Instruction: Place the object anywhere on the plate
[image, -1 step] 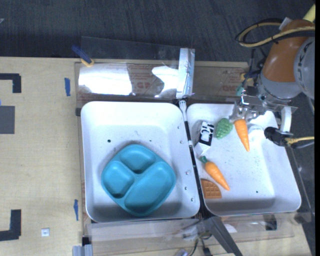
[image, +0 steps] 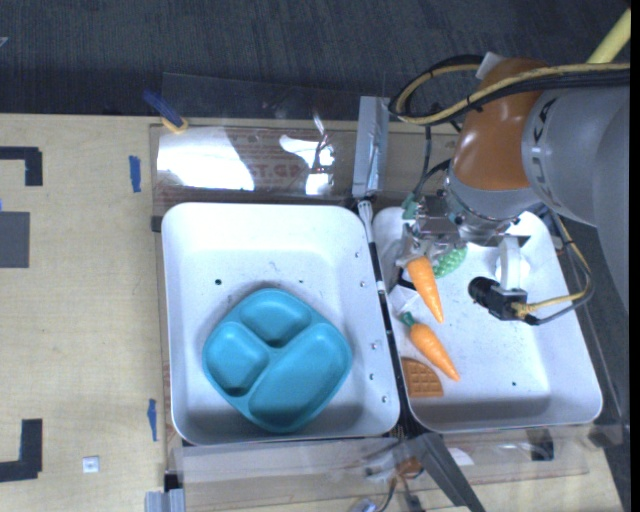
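Two shallow white bins sit side by side, both of smooth hard plastic with rounded corners. In the near left corner of the right bin (image: 540, 385) lies one tan waffle piece (image: 421, 378), flat with a gridded face. Just beyond it is the first of two carrots, the near carrot (image: 433, 345): smooth, orange and cone-shaped, with a small green tuft at its thick end. It lies aslant with its tip towards the near edge.

The left bin (image: 190, 235) holds one plate (image: 278, 358), glossy blue with rounded sides. It is split into three compartments and lies towards the near edge.

Further back in the right bin, close to its left edge, is the far carrot (image: 427, 288). It is the same bright orange, tapered and smooth, and its thick end points away, right under the gripper (image: 432, 240). It lies in the right bin, well apart from the plate. Beside its thick end sits one green knobbly lump (image: 452, 261), partly covered.

The gripper hangs low over that carrot's thick end, and I cannot tell whether it is open or closed, or whether it has hold of anything. Behind it rise the orange band (image: 490, 140) and the grey arm (image: 580, 130).
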